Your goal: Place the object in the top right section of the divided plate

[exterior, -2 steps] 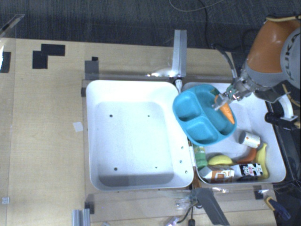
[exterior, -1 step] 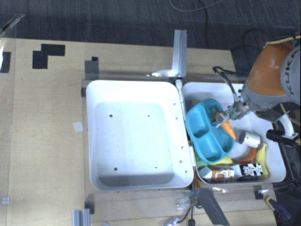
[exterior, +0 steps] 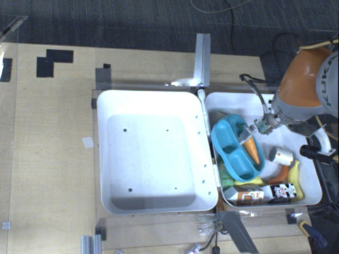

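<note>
A blue divided plate (exterior: 229, 148) lies tilted in the left half of the right bin (exterior: 312, 197). An orange carrot-shaped object (exterior: 253, 151) rests along the plate's right side, its upper end pointing toward the gripper. My gripper (exterior: 256, 129) hangs just above and to the right of that upper end, over the plate's upper right edge. The grey arm with its orange band (exterior: 299, 86) reaches in from the right. Whether the gripper touches the carrot is unclear from this angle.
Below and right of the plate, the right bin also holds a white cylinder (exterior: 283, 156), a yellow banana (exterior: 294, 180), a dark packet (exterior: 280, 191), an orange-and-white can (exterior: 249, 197) and something green (exterior: 226, 180). The left bin (exterior: 106, 142) sits beside it, separated by a metal divider post (exterior: 202, 62).
</note>
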`<action>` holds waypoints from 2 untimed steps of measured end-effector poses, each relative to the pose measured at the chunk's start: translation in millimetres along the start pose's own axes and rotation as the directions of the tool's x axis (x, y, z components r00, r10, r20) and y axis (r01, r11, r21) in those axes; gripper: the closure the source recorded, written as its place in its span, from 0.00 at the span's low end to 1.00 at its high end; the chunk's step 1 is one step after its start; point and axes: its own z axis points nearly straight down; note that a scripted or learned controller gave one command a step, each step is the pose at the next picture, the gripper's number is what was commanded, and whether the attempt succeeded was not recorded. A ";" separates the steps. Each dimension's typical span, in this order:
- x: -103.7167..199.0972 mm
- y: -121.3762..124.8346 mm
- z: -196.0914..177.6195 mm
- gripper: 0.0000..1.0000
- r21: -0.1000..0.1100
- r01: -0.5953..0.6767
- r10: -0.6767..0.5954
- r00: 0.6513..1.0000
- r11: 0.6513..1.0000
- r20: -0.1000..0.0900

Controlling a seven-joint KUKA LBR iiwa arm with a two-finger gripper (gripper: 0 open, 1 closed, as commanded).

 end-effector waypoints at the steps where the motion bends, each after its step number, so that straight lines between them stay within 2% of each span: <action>1: -48.9 40.7 -2.1 0.00 -0.003 0.187 -0.187 0.982 0.982 0.001; 2: 0.3 9.3 -120.2 0.00 -0.004 0.296 -0.296 0.955 0.955 0.002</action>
